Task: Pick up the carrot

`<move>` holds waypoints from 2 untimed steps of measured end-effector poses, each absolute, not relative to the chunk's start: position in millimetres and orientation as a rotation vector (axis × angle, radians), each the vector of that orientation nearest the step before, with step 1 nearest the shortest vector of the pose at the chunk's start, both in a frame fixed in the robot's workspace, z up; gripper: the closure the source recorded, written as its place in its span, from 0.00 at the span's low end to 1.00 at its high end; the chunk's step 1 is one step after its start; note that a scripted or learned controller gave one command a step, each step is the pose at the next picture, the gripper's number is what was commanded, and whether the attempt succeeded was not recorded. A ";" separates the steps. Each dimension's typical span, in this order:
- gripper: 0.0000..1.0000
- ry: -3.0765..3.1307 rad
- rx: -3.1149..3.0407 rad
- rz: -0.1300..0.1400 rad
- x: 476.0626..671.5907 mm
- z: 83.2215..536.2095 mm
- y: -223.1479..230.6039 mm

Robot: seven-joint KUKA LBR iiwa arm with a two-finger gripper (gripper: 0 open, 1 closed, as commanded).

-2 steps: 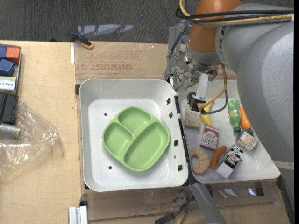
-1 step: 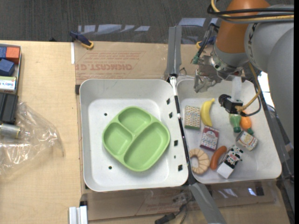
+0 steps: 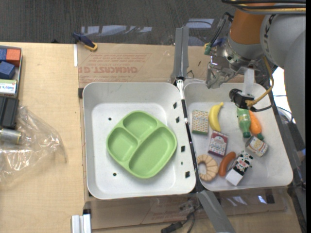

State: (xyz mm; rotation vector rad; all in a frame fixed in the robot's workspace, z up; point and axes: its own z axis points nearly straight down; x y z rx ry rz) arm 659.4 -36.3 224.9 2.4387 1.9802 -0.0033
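The carrot (image 3: pixel 254 124) lay in the right bin (image 3: pixel 284 176), toward its right side, just beside a green bottle (image 3: pixel 243 119). The gripper (image 3: pixel 217 79) hung over the bin's far left corner, well apart from it; whether its jaws were parted could not be told.

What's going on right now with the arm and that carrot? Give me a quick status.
Gripper hovering over right bin's far edge, nothing between fingers. Carrot lying in right bin, untouched, apart from gripper. Green bottle pressed against carrot's side; could crowd a grasp.
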 end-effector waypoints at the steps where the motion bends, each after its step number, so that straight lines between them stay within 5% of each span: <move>1: 1.00 1.871 2.530 -0.010 657.4 109.3 -102.8; 2: 1.00 1.635 2.686 -0.006 658.0 89.0 -178.3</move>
